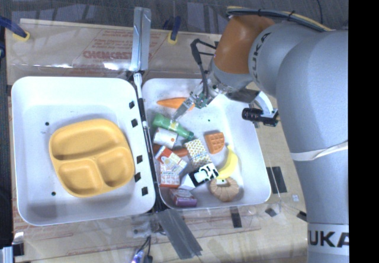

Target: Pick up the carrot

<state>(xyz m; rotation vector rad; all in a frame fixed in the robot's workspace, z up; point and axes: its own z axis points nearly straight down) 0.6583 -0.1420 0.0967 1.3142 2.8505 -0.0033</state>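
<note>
Carrot (pixel 172 102) lies near the back edge of the right bin (pixel 256 164), toward its back left corner, orange and pointing sideways. The gripper (pixel 185 107) sits just beside the carrot's right end, low over the bin floor, reaching in from the bin's back right; whether it touches the carrot cannot be told, nor how the gripper is set. Just in front of the carrot lies a green bottle (pixel 172 126). A yellow divided tray (pixel 90 155) rests in the left bin (pixel 23 137).
</note>
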